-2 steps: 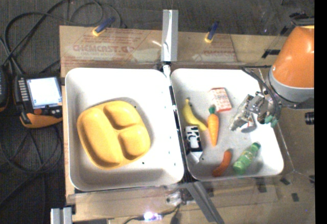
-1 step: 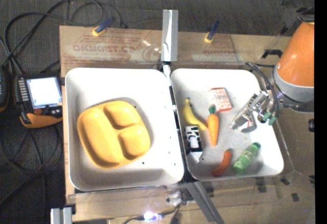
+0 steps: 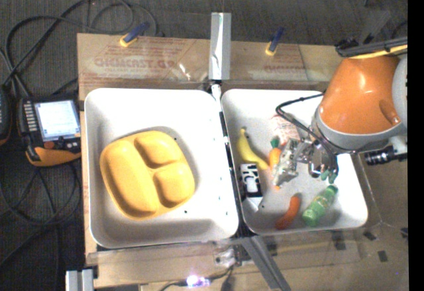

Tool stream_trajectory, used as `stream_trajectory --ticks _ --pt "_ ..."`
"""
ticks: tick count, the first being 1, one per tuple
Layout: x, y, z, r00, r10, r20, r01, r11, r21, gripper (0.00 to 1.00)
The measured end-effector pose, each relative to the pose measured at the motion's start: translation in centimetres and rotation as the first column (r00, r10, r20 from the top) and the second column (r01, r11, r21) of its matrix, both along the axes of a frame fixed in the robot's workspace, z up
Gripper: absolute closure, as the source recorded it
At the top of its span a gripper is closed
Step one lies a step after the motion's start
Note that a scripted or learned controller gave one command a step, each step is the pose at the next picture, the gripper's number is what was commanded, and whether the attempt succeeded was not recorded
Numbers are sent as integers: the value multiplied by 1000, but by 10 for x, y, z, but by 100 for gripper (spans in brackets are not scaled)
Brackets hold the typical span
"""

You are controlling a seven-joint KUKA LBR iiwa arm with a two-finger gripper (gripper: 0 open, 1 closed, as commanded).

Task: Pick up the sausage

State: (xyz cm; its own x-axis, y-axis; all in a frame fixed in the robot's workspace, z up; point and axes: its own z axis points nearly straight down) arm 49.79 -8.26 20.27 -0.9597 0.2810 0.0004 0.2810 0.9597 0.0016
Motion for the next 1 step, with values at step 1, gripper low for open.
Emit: stream_trajectory --ticks 1 --pt "12 -43 93 817 577 5 -577 817 -2 100"
